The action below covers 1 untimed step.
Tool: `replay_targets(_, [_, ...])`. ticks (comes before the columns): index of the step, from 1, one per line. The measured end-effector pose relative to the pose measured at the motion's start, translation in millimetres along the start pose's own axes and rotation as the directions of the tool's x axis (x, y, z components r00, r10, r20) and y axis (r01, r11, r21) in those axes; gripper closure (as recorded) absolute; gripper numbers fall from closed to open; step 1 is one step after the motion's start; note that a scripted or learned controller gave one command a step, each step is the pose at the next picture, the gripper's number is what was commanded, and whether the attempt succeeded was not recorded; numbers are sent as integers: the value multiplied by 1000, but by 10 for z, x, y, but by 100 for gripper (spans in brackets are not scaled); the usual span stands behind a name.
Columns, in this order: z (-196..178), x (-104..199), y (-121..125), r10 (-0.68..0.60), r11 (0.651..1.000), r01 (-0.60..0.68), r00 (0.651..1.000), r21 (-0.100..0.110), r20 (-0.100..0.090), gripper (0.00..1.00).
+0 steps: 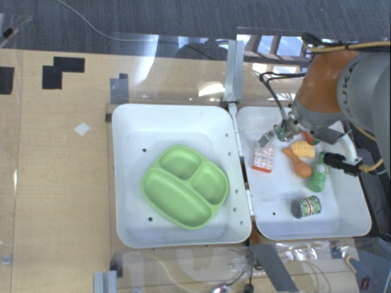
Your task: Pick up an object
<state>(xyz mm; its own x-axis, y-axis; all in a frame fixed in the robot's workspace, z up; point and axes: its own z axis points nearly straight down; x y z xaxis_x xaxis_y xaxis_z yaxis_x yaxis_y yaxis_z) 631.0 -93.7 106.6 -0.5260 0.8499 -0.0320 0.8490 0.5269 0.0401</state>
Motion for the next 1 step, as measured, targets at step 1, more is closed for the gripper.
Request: replay_targets(1, [-2, 21, -68, 45, 999, -45, 999, -5, -2, 0])
